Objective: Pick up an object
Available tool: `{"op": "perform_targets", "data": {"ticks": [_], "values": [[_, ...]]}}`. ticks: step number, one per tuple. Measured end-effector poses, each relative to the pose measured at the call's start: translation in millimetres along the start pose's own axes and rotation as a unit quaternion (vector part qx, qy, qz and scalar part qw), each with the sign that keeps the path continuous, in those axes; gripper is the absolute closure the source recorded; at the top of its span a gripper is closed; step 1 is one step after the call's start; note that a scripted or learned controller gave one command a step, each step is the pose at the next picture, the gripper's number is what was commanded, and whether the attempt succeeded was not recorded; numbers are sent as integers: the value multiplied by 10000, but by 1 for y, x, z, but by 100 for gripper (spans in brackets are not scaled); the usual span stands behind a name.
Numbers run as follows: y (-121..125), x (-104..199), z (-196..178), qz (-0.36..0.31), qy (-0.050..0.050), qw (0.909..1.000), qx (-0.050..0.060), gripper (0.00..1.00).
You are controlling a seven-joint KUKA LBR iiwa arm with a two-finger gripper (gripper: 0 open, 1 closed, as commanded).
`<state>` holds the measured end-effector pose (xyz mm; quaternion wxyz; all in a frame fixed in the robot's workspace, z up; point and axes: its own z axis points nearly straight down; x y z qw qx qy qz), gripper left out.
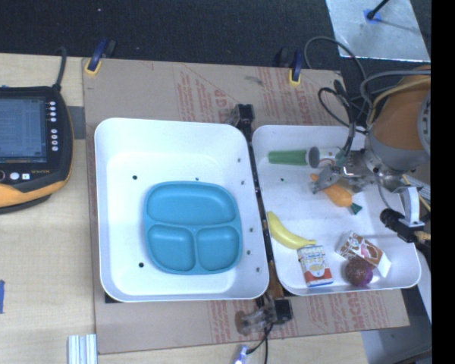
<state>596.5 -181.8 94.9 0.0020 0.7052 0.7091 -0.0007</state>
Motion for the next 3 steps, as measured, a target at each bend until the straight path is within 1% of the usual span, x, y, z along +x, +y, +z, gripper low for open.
{"op": "perform_targets", "data": {"ticks": [1, 2, 3], "values": [[1, -2, -11, 1, -19, 10000, -6, 100], [-18, 70, 1, -11, 16, 10000, 6, 100], [-18, 146, -98, 0, 23, 10000, 16, 100]]}}
